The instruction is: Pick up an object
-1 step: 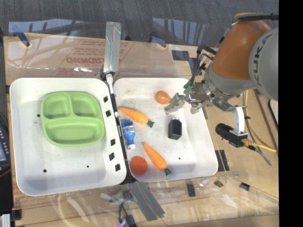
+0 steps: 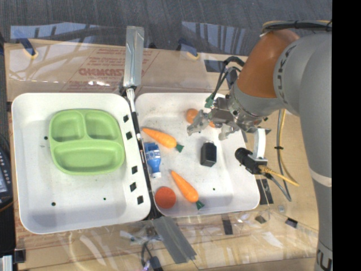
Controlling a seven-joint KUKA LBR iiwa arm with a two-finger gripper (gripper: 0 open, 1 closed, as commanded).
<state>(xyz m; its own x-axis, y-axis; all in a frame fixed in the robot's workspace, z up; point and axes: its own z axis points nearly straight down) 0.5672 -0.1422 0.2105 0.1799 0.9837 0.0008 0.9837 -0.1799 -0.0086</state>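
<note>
1. Camera view showed the gripper (image 2: 212, 127) with fingers spread wide, holding nothing, upper centre of the right bin (image 2: 240, 193).
2. Just below it sat the black block (image 2: 208, 153), upright.
3. Farther lower left lay a carrot (image 2: 184, 186), angled diagonally.

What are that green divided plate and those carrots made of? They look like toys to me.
The green divided plate looks like moulded plastic: one even colour, a soft matte sheen, rounded compartment walls. The two carrots also look like toys, probably plastic or rubber: flat uniform orange, smooth skin, tidy dark green stub ends. Whether they are hard or soft cannot be told from this view.
</note>
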